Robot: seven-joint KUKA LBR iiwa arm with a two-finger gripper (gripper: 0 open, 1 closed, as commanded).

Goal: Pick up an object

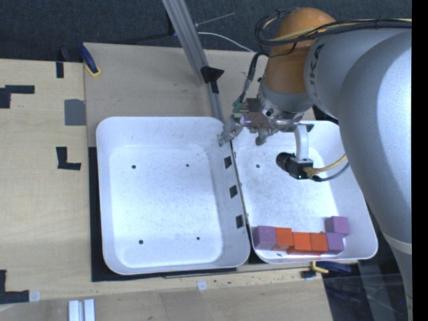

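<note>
On wooden bench (40,199), two white bins (160,192), dark floor (80,12)

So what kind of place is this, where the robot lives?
Probably a robot lab or test bench, not a home. A big grey arm with an orange band reaches over two white bins, purple and orange blocks lie in the right bin, and black tape marks dot the wooden bench.

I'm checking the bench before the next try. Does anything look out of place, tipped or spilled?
Nothing stands out. The purple and orange blocks sit bunched against the near wall of the right bin, inside it and not spilled. The left bin sits square beside it. The gripper hangs over the right bin's far end, away from the blocks.
</note>
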